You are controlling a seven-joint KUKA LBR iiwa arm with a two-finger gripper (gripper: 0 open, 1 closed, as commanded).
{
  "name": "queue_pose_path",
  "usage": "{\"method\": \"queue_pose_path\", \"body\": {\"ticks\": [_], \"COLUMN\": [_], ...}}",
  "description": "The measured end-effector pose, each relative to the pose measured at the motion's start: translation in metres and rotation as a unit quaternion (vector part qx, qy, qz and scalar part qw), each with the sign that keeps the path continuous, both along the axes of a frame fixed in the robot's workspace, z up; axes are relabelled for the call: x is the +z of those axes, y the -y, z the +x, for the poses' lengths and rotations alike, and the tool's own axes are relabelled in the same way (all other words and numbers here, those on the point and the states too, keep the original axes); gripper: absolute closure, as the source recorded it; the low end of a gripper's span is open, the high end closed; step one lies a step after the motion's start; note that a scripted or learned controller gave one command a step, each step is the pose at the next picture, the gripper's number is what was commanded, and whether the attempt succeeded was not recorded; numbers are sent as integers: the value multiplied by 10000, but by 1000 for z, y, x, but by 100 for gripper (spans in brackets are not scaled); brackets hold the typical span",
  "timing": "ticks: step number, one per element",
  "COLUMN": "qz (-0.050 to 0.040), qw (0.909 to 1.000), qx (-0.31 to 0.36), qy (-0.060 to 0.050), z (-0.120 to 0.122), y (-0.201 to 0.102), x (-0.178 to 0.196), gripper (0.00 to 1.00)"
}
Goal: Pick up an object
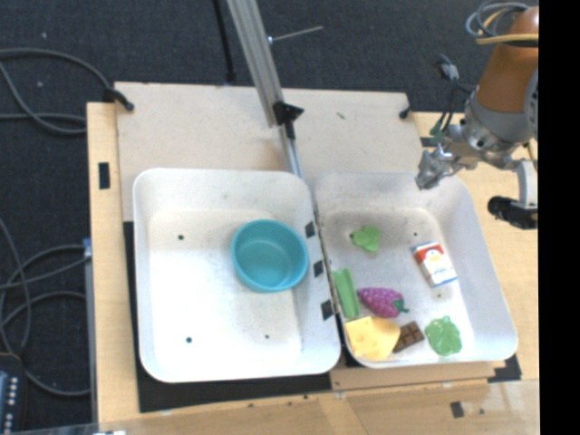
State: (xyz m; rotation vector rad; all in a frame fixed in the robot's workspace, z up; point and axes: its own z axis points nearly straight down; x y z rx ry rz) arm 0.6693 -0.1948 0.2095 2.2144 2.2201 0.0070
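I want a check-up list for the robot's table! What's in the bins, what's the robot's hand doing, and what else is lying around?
Surface: wooden bench bearing a left bin and a right bin, side by side.
Job's things: in the right bin, a small green piece, a red and white carton, purple grapes, a green stick, a yellow wedge, a brown piece and a green toy.
Clutter: blue bowl in the left bin.
Grippers: gripper hovers over the right bin's far edge, above the things; jaws too small to judge.
Cables: black cables on the floor at left.
Surroundings: dark carpet; slanted metal pole.
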Motion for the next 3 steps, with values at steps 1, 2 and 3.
{"method": "queue_pose_path", "body": {"ticks": [1, 2, 3], "qz": [16, 13, 9], "qw": [10000, 10000, 10000], "qx": [20, 25, 18], "qy": [-22, -35, -40], "z": [-12, -26, -42], "y": [-48, -109, -159], "x": [17, 19, 14], "gripper": [100, 100, 100]}}
